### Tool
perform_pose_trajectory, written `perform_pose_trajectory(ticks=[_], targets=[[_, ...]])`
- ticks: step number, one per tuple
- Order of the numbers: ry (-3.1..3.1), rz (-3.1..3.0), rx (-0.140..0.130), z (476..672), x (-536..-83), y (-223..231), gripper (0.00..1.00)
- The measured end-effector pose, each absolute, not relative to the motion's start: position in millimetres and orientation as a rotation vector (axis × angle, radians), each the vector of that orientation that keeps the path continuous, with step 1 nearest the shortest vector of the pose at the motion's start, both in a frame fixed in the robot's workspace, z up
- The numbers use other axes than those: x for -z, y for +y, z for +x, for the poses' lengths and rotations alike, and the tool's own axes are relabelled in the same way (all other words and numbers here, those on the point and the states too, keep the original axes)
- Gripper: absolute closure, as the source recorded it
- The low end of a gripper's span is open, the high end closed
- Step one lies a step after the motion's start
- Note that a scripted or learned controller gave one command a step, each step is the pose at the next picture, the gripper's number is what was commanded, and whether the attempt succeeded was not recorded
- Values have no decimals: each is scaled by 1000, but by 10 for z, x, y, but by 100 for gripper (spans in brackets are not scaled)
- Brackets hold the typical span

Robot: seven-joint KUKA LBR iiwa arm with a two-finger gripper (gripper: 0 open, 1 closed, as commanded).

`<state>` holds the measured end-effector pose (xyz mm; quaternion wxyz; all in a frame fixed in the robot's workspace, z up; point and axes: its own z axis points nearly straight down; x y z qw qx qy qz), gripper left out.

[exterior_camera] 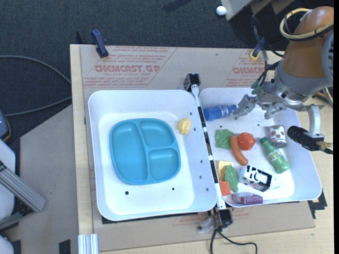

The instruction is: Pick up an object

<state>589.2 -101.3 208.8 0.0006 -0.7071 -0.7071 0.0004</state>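
A brown bench (pixel 137 67) stands on dark carpet, bearing two white bins. The left bin (pixel 106 194) holds a blue divided plate (pixel 144 151) and a small yellow piece (pixel 184 125). The right bin (pixel 310 181) holds a blue bottle (pixel 216 112), tomato (pixel 245 141), carrot (pixel 238 150), green bottle (pixel 277 156) and a small can (pixel 276 135). The gripper (pixel 247 107) hovers beside the blue bottle, its grip impossible to tell.

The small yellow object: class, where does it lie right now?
The small yellow object lies in the left bin, beside the blue divided plate's upper-right corner, near the divider between the bins.
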Motion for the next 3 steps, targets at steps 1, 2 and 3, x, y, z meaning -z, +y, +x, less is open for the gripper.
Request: perform_pose_trajectory(ticks=[1, 2, 3], targets=[[-2220, -2222, 0, 5513, -844, -1153, 0], [-2219, -2221, 0, 5313, -847, -1008, 0], [-2218, -2223, 1, 5314, -941, -1007, 100]])
